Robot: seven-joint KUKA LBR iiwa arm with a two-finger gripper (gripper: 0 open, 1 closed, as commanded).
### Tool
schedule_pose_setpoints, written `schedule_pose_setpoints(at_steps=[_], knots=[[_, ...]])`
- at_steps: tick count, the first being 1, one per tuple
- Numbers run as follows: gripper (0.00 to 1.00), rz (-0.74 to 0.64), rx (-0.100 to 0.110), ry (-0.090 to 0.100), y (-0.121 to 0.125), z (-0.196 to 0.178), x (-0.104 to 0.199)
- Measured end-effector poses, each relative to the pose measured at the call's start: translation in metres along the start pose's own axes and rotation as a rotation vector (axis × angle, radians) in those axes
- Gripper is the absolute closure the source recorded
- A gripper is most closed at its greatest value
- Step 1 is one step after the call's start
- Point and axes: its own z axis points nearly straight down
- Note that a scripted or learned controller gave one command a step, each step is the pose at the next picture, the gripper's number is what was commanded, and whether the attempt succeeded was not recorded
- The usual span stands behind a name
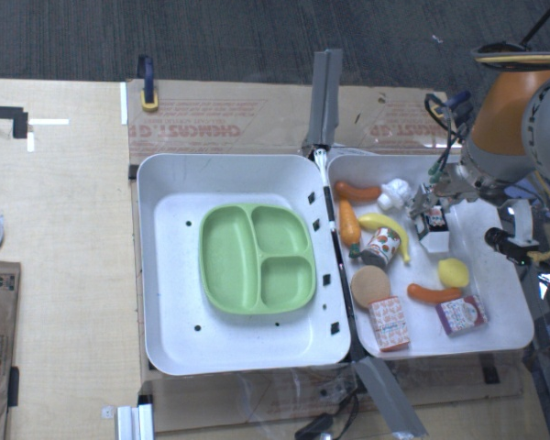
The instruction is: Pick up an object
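The right bin (504, 337) holds several toy foods. Among them are a yellow banana (386, 228), an orange carrot (348, 223), a small can (380, 247), a yellow lemon (453, 271) and a white block (434, 241). My gripper (430, 212) hangs low over the upper middle of this bin, just above the white block and right of the banana. A white lumpy toy (396, 191) lies to its left. The grey arm with its orange band (509, 108) comes in from the upper right.
A green divided plate (257, 258) lies in the left bin (165, 337). Nearer the front of the right bin are a round tan cookie (370, 285), a red-and-white box (389, 324), an orange sausage (434, 292) and a purple packet (460, 314). Another sausage (357, 191) lies at the back left.
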Motion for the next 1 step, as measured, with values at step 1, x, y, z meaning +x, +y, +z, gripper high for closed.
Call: schedule_pose_setpoints(at_steps=[1], knots=[[1.0, -0.097, -0.004, -0.001, 0.0172, -0.096, 0.0344]])
